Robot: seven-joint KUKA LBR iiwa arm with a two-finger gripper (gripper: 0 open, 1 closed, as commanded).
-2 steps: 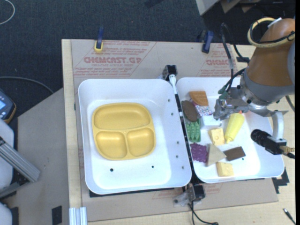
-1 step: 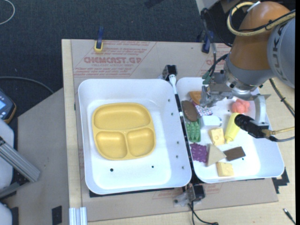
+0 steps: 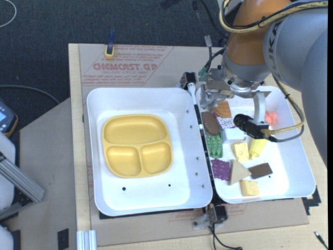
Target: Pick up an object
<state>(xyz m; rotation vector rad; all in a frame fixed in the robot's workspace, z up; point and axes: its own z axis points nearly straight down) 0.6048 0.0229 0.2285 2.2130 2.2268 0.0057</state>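
My gripper [image 3: 209,102] hangs over the far left corner of the right bin [image 3: 291,160], by the wall between the two bins. Just below it lies a brown oval piece [image 3: 209,122], with an orange waffle-like piece [image 3: 223,109] to its right. I see nothing held in the gripper. Further down the bin's left side are a green block [image 3: 214,145] and a purple piece [image 3: 221,169]. A yellow cube [image 3: 241,150], a yellow figure [image 3: 257,147], a brown bar [image 3: 259,170] and a pale cracker [image 3: 249,187] lie in the middle and front.
The left bin [image 3: 96,139] holds a yellow divided tray [image 3: 137,144]. A pink piece [image 3: 270,117] sits at the right bin's far side, partly under the arm. The grey and orange arm [image 3: 260,30] covers the bin's far right.
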